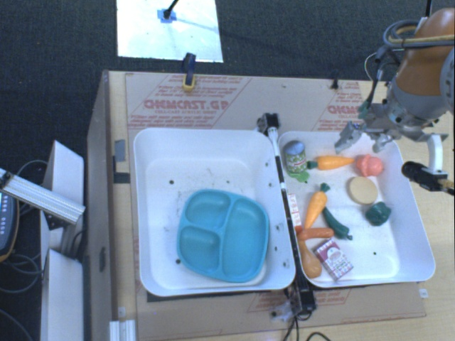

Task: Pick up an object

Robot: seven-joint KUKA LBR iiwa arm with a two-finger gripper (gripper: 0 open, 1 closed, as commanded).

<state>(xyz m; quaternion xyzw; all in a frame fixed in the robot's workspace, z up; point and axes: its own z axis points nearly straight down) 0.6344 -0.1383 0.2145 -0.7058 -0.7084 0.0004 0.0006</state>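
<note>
The right bin holds several toy foods. Along its back lie a small can, a carrot on its side and a pink lump. Below them are a beige disc, a dark green pepper, a second carrot, a green chili, an orange sausage and a red box. My gripper hangs open over the bin's back edge, just above the sideways carrot and the pink lump, with nothing between its fingers.
In the left bin lies a blue divided plate. A black clamp sits where the bins meet at the back. The arm's grey and orange body occupies the upper right.
</note>
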